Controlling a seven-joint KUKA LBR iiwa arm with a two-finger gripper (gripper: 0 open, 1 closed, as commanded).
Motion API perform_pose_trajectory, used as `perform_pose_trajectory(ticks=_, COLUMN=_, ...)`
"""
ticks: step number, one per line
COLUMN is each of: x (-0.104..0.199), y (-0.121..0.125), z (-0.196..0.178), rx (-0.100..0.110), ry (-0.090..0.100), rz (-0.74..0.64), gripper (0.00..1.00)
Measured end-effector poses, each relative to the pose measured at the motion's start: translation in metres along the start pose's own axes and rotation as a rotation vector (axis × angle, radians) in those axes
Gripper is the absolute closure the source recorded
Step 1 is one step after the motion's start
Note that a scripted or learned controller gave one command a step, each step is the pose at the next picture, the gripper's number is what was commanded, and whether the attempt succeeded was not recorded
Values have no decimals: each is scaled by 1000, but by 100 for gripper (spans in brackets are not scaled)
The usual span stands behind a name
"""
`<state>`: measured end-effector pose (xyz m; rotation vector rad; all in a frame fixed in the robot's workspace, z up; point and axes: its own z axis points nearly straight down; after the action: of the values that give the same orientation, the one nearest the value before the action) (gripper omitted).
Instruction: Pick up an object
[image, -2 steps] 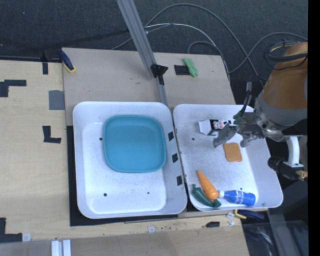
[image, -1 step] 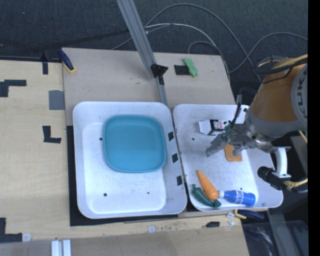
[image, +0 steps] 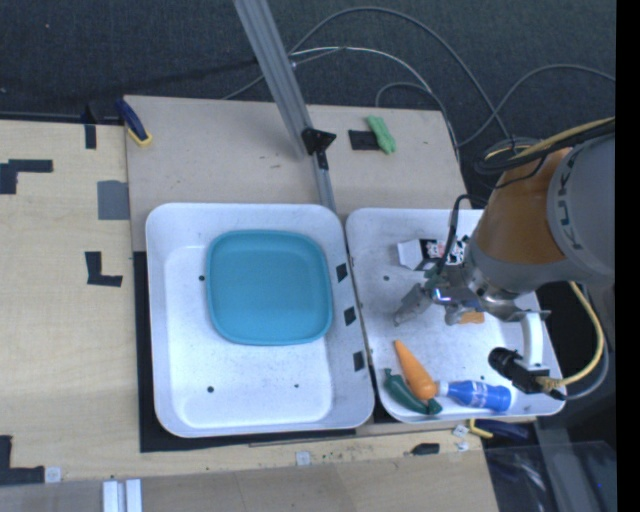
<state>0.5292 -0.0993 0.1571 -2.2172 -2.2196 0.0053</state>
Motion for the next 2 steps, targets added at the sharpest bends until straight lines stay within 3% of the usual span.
perform_pose_trajectory(ticks=1, x=7, y=6, z=50, rx=0, ry=0, rz=0, gripper=0)
perform_pose_trajectory(ticks=2, x=6, y=7, z=38, rx=-4, ry=0, rz=0, gripper=100)
